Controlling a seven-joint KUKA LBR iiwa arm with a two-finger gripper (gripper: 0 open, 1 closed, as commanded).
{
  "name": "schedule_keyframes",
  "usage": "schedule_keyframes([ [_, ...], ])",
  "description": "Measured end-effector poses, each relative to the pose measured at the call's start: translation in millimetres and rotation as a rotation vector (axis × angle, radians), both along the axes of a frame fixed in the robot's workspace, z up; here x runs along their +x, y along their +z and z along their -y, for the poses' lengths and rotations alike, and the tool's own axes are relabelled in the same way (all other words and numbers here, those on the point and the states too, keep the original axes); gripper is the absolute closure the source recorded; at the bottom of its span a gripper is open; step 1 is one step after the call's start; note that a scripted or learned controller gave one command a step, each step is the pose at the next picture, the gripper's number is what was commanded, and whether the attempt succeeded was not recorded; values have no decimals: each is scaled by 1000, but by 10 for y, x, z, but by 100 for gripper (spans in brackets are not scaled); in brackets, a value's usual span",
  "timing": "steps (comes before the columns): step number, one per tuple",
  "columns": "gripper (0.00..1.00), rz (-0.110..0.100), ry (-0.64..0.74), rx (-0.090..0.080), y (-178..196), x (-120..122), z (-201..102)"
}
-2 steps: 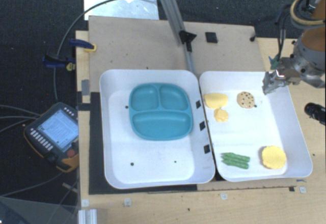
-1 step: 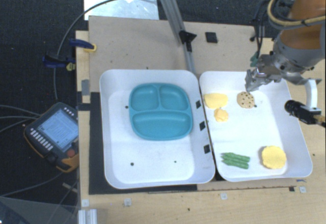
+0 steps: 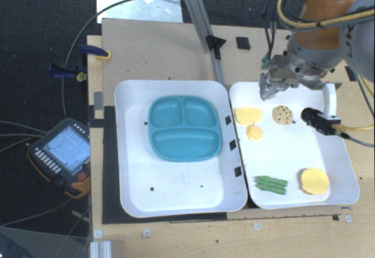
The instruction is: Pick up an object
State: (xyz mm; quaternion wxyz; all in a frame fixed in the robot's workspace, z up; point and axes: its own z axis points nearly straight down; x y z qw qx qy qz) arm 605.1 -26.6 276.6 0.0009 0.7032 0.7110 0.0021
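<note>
Five bits of toy food sit in the right bin (image 3: 345, 160), and the cookie (image 3: 283, 115) makes a handy landmark. Just left of it is a yellow chip (image 3: 248, 115), with a smaller yellow piece (image 3: 254, 132) below that. Green beans (image 3: 270, 184) and a round yellow cracker (image 3: 314, 181) lie well below the cookie, near the bin's front edge. The tool (image 3: 266, 90) hangs just above and left of the cookie, nothing in its grip; can't tell how wide it is set. Looks like the approach step, no grab made yet. Next it probably needs to line up over the cookie or the chip, drop straight down and close. Left of all that, a blue plate (image 3: 184, 129) sits in the other bin (image 3: 132, 151).
</note>
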Motion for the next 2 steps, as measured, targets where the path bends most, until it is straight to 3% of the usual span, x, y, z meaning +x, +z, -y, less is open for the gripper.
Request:
schedule_keyframes([
  [2,100,-1,-1,0,-277,328,-1001],
])
